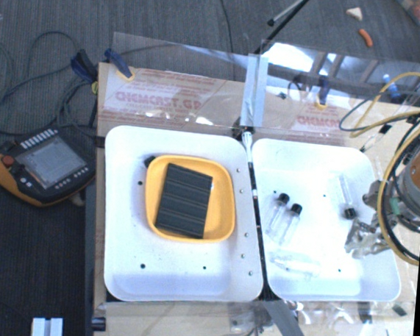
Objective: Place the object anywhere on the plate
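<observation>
The arm is cut off at the right edge of the camera view; only part of the orange band and a bundle of looped yellow and black cables are seen. The jaws are seen as small metallic parts over the right side of the right bin, partly tangled with the cables; whether they are released or clenched cannot be told, and nothing is seen between them.

In the left bin a yellow plate is recorded, with a dark ribbed rectangular object lying flat on it, covering most of the plate's middle. A small dark item at the plate's upper left rim is mostly hidden and cannot be identified.

In the right bin, clear vials with black caps are noted left of centre, near each other. Further transparent pieces are faint against the white floor and hard to make out. A teach pendant is seen on the floor, left of the surface
</observation>
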{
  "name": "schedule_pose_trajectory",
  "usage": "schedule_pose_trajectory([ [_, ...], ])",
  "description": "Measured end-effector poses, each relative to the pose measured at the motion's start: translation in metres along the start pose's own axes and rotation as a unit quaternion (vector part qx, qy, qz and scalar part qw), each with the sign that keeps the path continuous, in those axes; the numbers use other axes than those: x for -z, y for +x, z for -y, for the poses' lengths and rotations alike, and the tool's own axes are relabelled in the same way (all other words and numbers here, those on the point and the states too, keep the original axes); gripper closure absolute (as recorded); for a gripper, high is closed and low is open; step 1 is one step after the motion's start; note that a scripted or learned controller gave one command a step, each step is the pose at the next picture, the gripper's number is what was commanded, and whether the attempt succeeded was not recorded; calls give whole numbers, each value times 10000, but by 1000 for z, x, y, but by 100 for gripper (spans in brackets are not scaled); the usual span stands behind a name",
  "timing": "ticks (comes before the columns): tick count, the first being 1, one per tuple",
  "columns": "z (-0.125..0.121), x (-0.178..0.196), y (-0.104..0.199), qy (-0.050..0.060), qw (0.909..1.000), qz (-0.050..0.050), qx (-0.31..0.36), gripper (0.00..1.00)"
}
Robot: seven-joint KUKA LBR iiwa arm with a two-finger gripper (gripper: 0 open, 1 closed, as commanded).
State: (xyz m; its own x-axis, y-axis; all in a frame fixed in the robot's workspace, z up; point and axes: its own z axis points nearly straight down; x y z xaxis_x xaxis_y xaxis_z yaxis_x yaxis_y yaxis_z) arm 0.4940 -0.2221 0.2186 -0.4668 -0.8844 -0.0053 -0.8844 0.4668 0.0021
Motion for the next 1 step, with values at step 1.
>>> schedule_pose_trajectory([
  [1,0,0,0,0,10000,-2,1,0],
])
